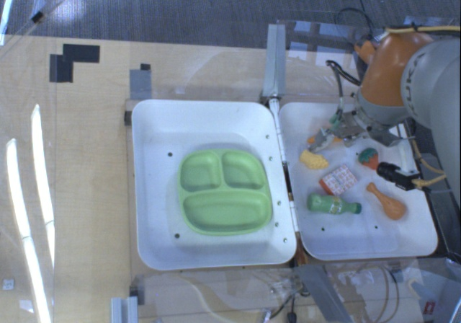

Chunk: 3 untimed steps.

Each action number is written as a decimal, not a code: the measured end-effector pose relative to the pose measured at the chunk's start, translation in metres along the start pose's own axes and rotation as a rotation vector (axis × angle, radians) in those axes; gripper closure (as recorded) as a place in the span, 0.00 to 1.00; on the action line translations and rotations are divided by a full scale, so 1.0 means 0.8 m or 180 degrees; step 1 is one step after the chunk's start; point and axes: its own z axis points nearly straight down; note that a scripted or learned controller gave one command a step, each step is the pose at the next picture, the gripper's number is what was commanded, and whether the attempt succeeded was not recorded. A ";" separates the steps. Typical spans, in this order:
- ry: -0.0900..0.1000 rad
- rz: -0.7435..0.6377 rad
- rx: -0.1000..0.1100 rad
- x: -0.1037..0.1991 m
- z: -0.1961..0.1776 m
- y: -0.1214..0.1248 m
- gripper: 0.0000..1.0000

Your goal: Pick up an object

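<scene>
A small orange piece (314, 140) lies in the far left part of the right bin (360, 246). The gripper (328, 136) is directly beside it, coming down at a slant from the right. I cannot tell if the two touch, or if the gripper is open or closed; I see no thing held in it.

Just below the orange piece lies a yellow corn cob (313, 161). To the right of the cob there is a red and white box (338, 180) with a checked print on its top, too small to read any word. Below the box a green bottle (333, 205) lies on its side with the cap pointing right; any label on it is too small to read. A tan spoon (387, 201) lies near the right wall. A red and green piece (369, 157) lies above the spoon, near the gripper.

The right bin therefore holds six loose things, one of each kind, gathered in its middle band. The strip along the near wall is bare, and so is the floor between the orange piece and the left wall.

The left bin (155, 170) holds one green plate (225, 192) with three compartments: two small ones on the far side and one long one on the near side. The plate sits toward the right wall, with wide bare floor on its left and far sides. The two bins meet along one edge on the pale bench (79, 192). The arm (425, 83) covers the far right corner of the right bin.
</scene>
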 end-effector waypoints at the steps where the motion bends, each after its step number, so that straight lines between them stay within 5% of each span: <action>1: 0.0000 -0.0006 -0.0030 0.001 -0.017 0.004 1.00; 2: -0.0001 -0.0006 -0.0032 0.001 -0.017 0.004 0.00; 3: -0.0006 -0.0015 -0.0035 0.049 -0.003 -0.064 0.00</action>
